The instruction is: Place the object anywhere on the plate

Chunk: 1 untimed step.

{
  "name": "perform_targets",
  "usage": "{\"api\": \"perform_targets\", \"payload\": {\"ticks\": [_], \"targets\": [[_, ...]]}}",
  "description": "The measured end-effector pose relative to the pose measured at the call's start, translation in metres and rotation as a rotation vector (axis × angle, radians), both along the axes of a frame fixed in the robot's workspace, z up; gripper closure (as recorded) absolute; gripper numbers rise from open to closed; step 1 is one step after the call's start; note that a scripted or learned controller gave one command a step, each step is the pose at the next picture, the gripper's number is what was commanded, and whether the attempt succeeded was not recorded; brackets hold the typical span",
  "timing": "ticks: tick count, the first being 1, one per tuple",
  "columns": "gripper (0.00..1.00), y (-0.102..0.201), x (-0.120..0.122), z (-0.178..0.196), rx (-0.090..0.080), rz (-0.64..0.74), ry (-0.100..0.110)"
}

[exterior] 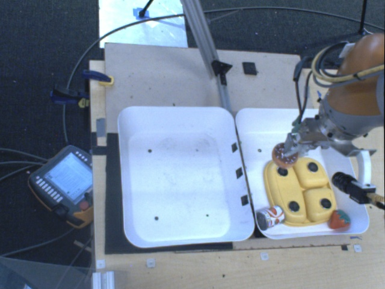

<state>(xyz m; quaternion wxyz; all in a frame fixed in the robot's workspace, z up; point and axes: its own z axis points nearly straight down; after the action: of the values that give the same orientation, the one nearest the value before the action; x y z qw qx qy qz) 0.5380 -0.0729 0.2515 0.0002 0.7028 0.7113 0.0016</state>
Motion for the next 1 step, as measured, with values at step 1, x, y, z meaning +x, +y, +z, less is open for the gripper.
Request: {"api": "perform_targets", "payload": {"ticks": [1], "targets": [[1.00, 0.0607, 0.0191, -0.0087, 0.000, -0.001, 0.000]]}}
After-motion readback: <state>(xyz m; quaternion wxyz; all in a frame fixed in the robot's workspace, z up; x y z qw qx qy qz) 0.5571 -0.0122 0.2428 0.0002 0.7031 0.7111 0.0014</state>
